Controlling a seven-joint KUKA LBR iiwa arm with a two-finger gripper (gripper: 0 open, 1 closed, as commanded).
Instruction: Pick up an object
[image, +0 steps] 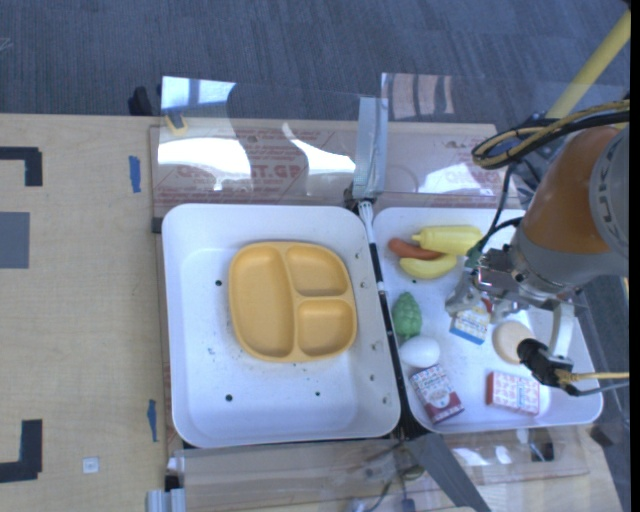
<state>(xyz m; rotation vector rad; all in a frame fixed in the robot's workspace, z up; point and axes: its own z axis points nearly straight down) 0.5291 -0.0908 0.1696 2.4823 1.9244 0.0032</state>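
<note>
The right bin (580, 405) holds several small items. At the back lie a yellow corn cob (448, 238), a red-orange carrot (408, 248) and a banana (428, 267). A green broccoli piece (406, 314) and a white egg (420, 352) sit by the left wall. A red and white carton (437, 392) and a red packet (515, 392) lie at the front. My gripper (474, 297) hangs low over the middle of this bin, just above a small blue and white carton (469, 326). A round cream item (510, 340) lies beside it, partly under the wrist.
The left bin (190, 330) bears a yellow divided plate (292, 300). A divider wall (382, 300) runs between the two bins. Clear plastic sheets (260, 160) stand behind them. Yellow and black cables (530, 135) loop above the arm.
</note>
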